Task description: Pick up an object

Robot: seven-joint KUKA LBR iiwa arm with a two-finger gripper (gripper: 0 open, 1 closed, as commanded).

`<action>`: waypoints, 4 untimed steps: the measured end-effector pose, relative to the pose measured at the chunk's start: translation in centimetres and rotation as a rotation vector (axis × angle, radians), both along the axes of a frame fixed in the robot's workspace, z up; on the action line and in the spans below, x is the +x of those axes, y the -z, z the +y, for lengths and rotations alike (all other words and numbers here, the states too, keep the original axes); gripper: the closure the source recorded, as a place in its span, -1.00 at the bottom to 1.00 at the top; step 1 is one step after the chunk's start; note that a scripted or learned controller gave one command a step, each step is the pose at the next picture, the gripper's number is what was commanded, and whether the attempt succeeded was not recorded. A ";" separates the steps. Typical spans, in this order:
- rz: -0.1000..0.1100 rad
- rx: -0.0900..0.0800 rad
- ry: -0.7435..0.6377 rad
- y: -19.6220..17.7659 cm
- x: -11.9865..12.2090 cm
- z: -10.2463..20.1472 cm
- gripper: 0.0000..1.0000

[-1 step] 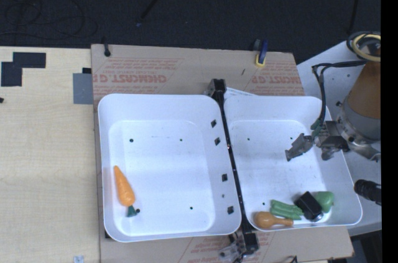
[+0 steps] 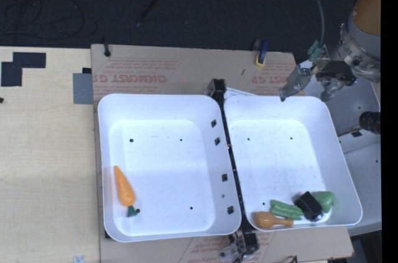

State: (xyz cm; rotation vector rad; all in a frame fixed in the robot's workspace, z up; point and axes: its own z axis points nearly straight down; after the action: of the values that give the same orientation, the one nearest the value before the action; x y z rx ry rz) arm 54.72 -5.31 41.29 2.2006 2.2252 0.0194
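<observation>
White plastic bins sit side by side on a cardboard sheet (image 2: 186, 72) in the camera view, and nothing in them looks disturbed yet. The left bin (image 2: 155, 107) holds a toy carrot (image 2: 124, 186) near its left wall, toward the near edge. The right bin (image 2: 280, 109) has a small cluster in its near right corner: a green bean pod (image 2: 286, 209), a black block (image 2: 309, 205), a green piece (image 2: 324, 198) just right of it, and an orange-tan gourd-shaped toy (image 2: 272, 220) against the near rim. The gripper (image 2: 309, 81) hangs above the far right corner of the right bin, well apart from every object; its fingers are spread and nothing is between them. By my reading the pick has not begun: the arm must choose a target, descend, close and lift.
</observation>
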 end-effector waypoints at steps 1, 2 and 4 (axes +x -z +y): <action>0.003 0.003 -0.001 -13.3 0.6 10.0 -1.00; 0.019 -0.003 0.013 -12.3 8.3 7.8 -1.00; 0.020 -0.003 0.019 -12.4 9.6 -6.7 -1.00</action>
State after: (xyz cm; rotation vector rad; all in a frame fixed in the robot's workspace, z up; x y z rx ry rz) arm 64.34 -11.96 53.68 2.2306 2.2121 -0.0069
